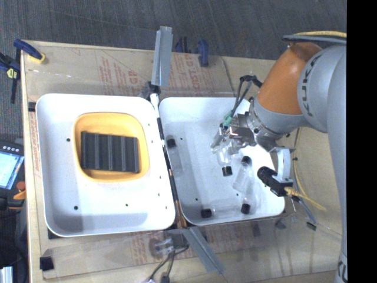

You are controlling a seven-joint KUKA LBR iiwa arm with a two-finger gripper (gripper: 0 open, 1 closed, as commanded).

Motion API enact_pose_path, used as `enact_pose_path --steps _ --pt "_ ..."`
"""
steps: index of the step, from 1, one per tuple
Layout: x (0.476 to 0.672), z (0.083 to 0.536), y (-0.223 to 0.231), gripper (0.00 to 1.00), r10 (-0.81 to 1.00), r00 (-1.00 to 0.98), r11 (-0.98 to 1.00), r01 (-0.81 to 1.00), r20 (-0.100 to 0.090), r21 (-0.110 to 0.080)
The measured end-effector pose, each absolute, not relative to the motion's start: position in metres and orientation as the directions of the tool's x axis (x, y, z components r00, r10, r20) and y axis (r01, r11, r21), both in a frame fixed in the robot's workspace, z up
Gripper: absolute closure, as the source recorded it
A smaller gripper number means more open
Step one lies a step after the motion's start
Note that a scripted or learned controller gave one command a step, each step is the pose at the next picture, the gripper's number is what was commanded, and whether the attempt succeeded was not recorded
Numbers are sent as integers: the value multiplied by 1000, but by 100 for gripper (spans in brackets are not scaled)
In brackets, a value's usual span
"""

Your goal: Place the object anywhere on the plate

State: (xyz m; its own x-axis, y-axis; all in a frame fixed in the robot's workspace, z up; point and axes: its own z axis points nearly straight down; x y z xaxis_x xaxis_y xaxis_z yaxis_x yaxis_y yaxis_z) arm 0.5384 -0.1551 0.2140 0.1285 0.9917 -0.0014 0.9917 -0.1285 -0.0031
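A yellow plate (112, 125) with a dark ridged centre lies in the left bin (59, 205). My gripper (234, 163) hangs low over the middle of the right bin (194, 128), far from the plate. Small dark pieces lie on the right bin's floor: one at its left side (171, 141) and two along its front (205, 213) (245, 207). Two more dark bits (226, 170) sit right under the gripper. I cannot tell whether they are loose things or parts of the gripper. Nothing recognisable shows as held.
The grey arm with its orange band (288, 81) reaches in from the right over the right bin's far corner. A raised divider (164, 152) separates the two bins. A metal bar (161, 55) stands behind the bins, and clamps and cables lie around the bench edge.
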Motion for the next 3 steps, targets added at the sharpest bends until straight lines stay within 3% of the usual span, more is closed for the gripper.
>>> enact_pose_path --steps 1,2,3 --pt "572 226 -89 100 998 59 -59 998 1 -2" --pt "625 190 -33 100 988 -154 154 988 0 -3" --pt "625 190 -33 0 988 -154 154 988 0 -3"
